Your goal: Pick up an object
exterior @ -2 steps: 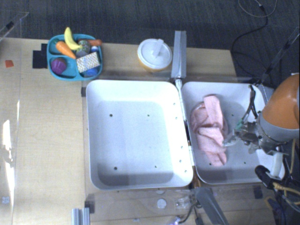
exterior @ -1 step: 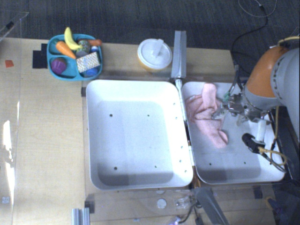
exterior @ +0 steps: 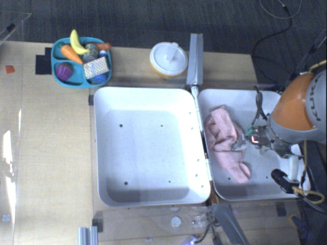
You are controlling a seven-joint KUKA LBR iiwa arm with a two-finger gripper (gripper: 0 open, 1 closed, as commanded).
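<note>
Blue divided tray (exterior: 57, 78) of toy food sits upper left on bench (exterior: 46, 152). White lidded container (exterior: 168, 58) sits behind bins. Black cable (exterior: 278, 6) loops on floor.

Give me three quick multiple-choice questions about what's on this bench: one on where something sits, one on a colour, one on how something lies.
1. Where is the pink cloth?
A. in the right bin
B. in the left bin
C. on the blue tray

2. What colour is the band on the arm?
A. green
B. orange
C. purple

3. How does the cloth lie?
A. folded flat in a neat square
B. hanging over the bin's edge
C. crumpled in a heap

Answers:
1. A, as the cloth rests on the right bin's floor beside the divider.
2. B, as the rounded section above the wrist is orange.
3. C, as it shows irregular folds and bunches.
</note>
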